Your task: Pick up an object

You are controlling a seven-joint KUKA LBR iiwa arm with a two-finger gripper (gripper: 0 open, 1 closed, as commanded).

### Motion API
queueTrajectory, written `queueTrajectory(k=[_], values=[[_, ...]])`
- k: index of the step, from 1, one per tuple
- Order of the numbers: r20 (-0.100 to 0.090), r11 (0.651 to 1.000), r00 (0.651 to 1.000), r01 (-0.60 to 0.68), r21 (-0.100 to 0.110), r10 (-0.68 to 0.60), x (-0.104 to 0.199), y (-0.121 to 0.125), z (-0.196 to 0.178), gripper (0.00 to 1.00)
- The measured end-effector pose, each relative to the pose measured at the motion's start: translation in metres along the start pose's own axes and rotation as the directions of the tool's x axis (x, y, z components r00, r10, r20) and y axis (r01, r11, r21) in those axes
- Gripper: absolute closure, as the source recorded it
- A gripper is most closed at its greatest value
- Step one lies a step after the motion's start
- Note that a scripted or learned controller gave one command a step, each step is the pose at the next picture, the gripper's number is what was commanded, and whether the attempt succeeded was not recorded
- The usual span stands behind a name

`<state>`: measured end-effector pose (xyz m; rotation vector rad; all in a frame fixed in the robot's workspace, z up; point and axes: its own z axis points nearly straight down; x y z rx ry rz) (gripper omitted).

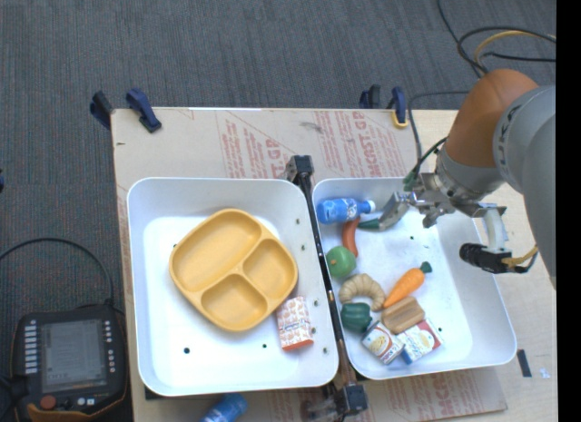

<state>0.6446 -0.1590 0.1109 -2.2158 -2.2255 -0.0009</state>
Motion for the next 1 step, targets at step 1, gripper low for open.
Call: queueTrajectory(k=[1], values=[[0.0, 1.0, 1.0, -0.004, 0.003, 0.004, 0.0319, -0.0514, 0.0237, 0.0]])
